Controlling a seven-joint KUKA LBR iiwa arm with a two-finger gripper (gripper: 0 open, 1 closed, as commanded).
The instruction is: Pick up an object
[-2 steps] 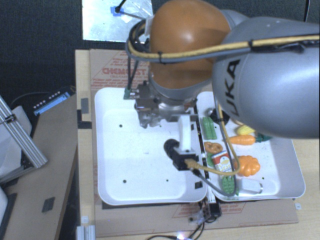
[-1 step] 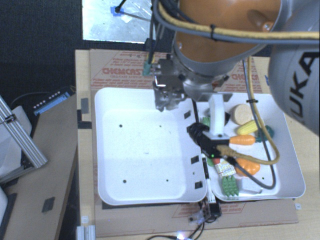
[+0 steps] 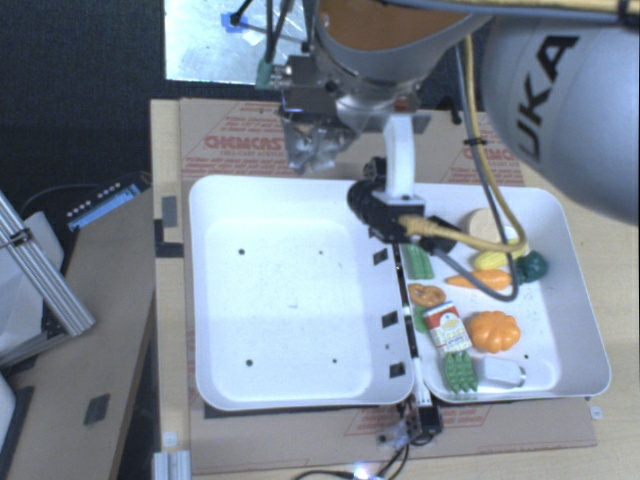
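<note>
My gripper (image 3: 313,156) hangs over the far rim of the left bin (image 3: 290,298), with nothing visible between its tips. The objects all lie in the right bin (image 3: 570,298): an orange pumpkin (image 3: 493,332), a red and white carton (image 3: 446,328), a green ridged block (image 3: 458,373), a white piece (image 3: 503,372), a carrot (image 3: 480,281), a yellow piece (image 3: 489,261), a dark green piece (image 3: 534,266), a beige disc (image 3: 484,224), a brown cookie (image 3: 427,294) and a green bar (image 3: 418,261). The gripper stands well left of and behind them.
The bins rest on a cardboard sheet (image 3: 250,138) on the bench. A metal frame (image 3: 40,278) stands off the bench to the left. The grey arm fills the upper right above the right bin.
</note>
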